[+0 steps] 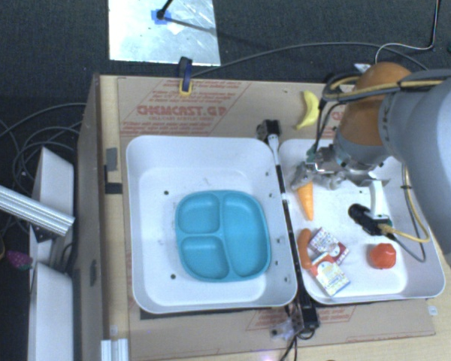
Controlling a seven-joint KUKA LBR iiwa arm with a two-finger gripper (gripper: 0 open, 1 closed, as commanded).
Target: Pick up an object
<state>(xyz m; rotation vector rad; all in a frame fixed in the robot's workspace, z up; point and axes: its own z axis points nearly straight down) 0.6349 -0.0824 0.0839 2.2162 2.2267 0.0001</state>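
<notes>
The small orange plastic carrot (306,200) lies along the left wall of the right white bin (428,280), right of centre in the frame, within the arm's reach. The gripper (321,173) hangs just above its upper end, probably lining up a grasp; whether it is spread or closed I cannot tell. Lower in the bin lie a red tomato (382,255) and red-and-white packets (327,258). The left white bin (143,201) holds a blue divided plate (222,235).
</notes>
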